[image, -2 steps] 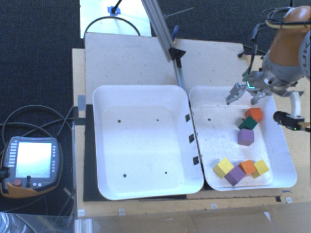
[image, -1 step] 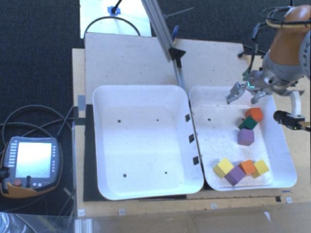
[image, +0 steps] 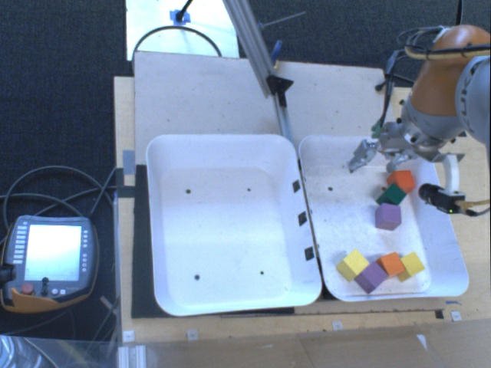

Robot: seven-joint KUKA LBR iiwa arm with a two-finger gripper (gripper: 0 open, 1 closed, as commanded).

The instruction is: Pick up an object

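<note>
Hovering over the upper part of the right bin (image: pixel 453 278), the claw (image: pixel 381 155) sits just up and left of the orange block (image: pixel 402 180); nothing lies between its fingers, which look spread, one tip pointing toward frame left and the other down toward the blocks.

All candidate objects are in the right bin. A near-vertical line of three runs down the right-centre of the frame: orange block, green block (image: pixel 392 195) touching it below, purple block (image: pixel 387 216) just under that. A second cluster sits packed together at the lower right: yellow block (image: pixel 353 264), second purple block (image: pixel 371 276), small orange block (image: pixel 392 263), second yellow block (image: pixel 412 264).

Judgement: the claw's position suits the orange block as nearest target; its top end is free, but the green neighbour touching it may crowd one finger. The lower cluster looks harder, blocks pressed side to side.

The left bin (image: pixel 165 228) lies at frame centre. A teach pendant (image: pixel 47 261) rests off the desk (image: pixel 199 90) at lower left.
</note>
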